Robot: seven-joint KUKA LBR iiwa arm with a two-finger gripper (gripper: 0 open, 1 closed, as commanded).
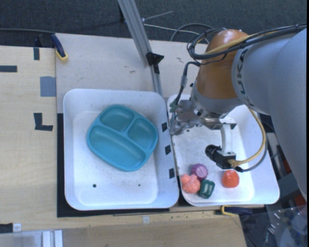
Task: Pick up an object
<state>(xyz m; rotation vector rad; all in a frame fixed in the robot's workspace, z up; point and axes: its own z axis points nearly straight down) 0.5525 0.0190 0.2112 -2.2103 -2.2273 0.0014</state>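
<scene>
Several small toy foods lie at the near end of the right bin (261, 164): a purple onion (199, 171), an orange piece (190, 183), a green pepper (206, 188) and a red tomato (230, 178). My gripper (176, 122) hangs over the far left part of that bin, close to the wall shared with the left bin, well behind the foods. The wrist and its orange band (220, 66) hide much of the bin's far end. I see nothing in the gripper.
A blue divided plate (122, 136) lies in the left bin (72, 153). A slanted metal rail (139, 30) crosses the bench behind the bins. A black cable fitting (219, 156) hangs off the wrist above the right bin.
</scene>
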